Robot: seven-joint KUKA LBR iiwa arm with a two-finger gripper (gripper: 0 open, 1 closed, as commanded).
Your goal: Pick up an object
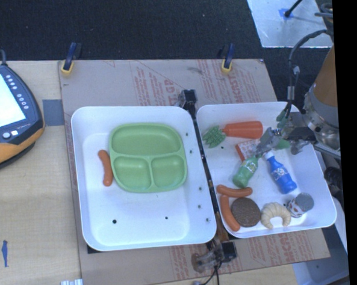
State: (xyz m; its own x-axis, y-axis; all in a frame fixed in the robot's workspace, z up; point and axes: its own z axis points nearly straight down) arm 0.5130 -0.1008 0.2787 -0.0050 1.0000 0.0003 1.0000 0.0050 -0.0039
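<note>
Camera view looks down on a wooden table [38, 208] bearing two white bins side by side. In the left bin [142, 231] lies a green divided plate [148, 157], with a sausage [106, 167] just beside its left edge. The right bin [319, 220] holds many small things: a toy carrot [243, 129] with green leaves near the far wall, a green bottle [245, 172] lying tilted toward the middle, a blue bottle [280, 173] to its right, and a small red-and-white packet [246, 148] between the carrot and the green bottle. Along the near side lie two more sausages [234, 191], a round brown patty [246, 212], a croissant [277, 214] and a small round can [300, 204].

The arm reaches in from the right, and its hand [273, 138] hangs over the far right part of the right bin, just above the blue bottle's cap. Whether its fingers are apart or together cannot be told. A tablet in an orange case [8, 113] rests at the table's left edge.
</note>
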